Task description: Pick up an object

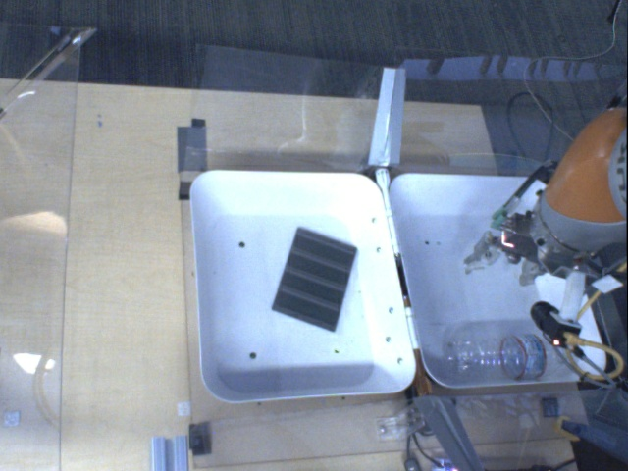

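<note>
Over the right bin (442,214) the claw (488,251) hovers, its state untellable; bottle (496,355) and dark ridged block (315,278) lie unpicked.

The arm (594,180) was cut off by the right edge of the camera view, so just its orange band and part of the grey wrist showed. The gripper (488,251) appeared as a small, pale, blurred shape over the right bin (432,214), too indistinct to read in detail. The arm hid the right side of that bin. A clear plastic bottle (496,354) lay near the bin's front wall, its transparent body hard to trace against the white; its far end disappeared among cables (579,341). The counter (108,263) ran out of view at the left and bottom edges.
</note>
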`<move>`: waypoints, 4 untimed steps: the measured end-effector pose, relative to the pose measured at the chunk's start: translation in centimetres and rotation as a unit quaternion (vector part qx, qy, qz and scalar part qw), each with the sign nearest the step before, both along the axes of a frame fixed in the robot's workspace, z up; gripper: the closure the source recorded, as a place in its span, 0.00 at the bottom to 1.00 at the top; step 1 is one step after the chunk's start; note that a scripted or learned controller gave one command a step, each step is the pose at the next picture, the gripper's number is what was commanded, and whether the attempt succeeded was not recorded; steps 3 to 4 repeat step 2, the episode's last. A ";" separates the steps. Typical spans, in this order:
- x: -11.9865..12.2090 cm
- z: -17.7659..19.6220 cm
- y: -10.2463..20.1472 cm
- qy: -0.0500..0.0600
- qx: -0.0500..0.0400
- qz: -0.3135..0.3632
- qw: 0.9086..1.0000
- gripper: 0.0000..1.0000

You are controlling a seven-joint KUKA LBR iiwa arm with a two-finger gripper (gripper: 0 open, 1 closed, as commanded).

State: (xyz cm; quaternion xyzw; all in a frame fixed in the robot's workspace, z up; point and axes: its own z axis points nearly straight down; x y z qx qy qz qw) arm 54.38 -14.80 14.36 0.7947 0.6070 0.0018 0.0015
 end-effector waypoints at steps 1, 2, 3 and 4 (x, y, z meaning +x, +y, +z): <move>2.2 -5.5 2.1 -0.003 -0.001 0.034 0.999 0.00; 5.4 -0.4 -5.2 -0.001 -0.001 0.113 0.994 0.00; 5.4 -0.4 -5.2 -0.001 -0.001 0.113 0.994 0.00; 5.4 -0.4 -5.2 -0.001 -0.001 0.113 0.994 0.00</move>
